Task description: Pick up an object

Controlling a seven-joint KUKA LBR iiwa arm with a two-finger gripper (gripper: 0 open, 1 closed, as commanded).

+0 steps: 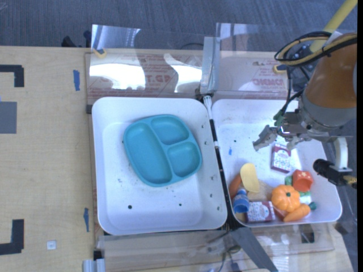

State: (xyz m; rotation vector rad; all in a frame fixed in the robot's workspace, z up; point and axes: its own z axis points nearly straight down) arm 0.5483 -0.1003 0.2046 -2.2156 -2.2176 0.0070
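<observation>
Packet [281, 157] under the spread, empty hand [279, 139] looks light and flat, probably slippery; pinch its edges.

Glossy white plastic bins [108, 169], matt blue plastic plate [163, 149], wooden bench [45, 169].

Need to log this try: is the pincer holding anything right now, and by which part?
Nothing is held. The pincer hangs open above the bare floor of the right white bin, with nothing between its fingers; the small flat pink-and-white packet lies just beside it.
</observation>
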